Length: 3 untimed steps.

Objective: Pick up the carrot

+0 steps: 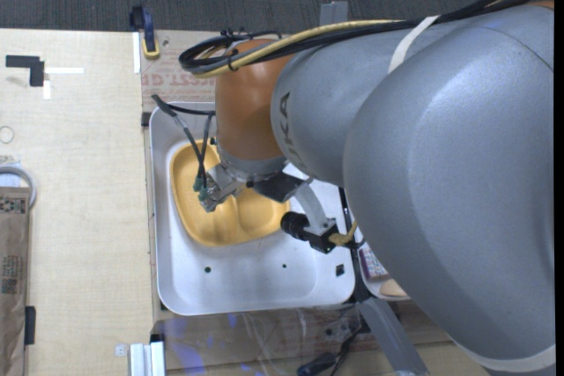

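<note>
Progress: you have no pickup to count yet, judging by what shows; the grasp and the lift are both left to do.
Carrot: you cannot pick it out anywhere; it may lie under the arm, which covers much of the white bin [238, 286].
Yellow shape: a rounded yellow thing [231, 223] (a bowl or dish, hard to say) lies in the bin's upper left part.
Arm [423, 154]: it reaches in from the bin's right side, orange band [247, 106] above the wrist, angled down over the bin.
Gripper [209, 198]: it sits low over the yellow shape; how it is set, and whether it has anything, you cannot tell.
Worktop [79, 189]: pale wood lies left of the bin.
</note>
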Each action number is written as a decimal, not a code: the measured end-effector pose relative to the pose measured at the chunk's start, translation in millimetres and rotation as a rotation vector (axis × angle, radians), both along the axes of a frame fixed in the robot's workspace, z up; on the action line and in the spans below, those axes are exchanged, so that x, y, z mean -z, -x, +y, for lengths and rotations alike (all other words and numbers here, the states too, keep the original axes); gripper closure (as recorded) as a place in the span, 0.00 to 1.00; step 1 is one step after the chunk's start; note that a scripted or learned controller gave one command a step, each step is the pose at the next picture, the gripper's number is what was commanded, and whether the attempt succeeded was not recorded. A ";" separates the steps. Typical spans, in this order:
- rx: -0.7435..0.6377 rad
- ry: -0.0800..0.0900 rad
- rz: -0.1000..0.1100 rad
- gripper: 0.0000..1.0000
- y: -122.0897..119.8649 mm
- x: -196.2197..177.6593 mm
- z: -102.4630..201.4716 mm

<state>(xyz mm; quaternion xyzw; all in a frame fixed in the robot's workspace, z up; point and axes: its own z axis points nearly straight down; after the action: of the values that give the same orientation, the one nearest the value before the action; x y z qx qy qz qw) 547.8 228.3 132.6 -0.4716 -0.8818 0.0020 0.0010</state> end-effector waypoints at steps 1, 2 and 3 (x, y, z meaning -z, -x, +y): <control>-0.200 -0.001 -0.003 1.00 1.9 -79.8 -66.8; -0.401 -0.002 0.000 1.00 41.8 5.3 -5.8; 0.153 0.001 -0.003 1.00 47.6 -108.6 0.3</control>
<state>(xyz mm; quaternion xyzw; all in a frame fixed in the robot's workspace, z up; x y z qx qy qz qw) 500.1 228.7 241.2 -0.5376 -0.8432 0.0014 -0.0005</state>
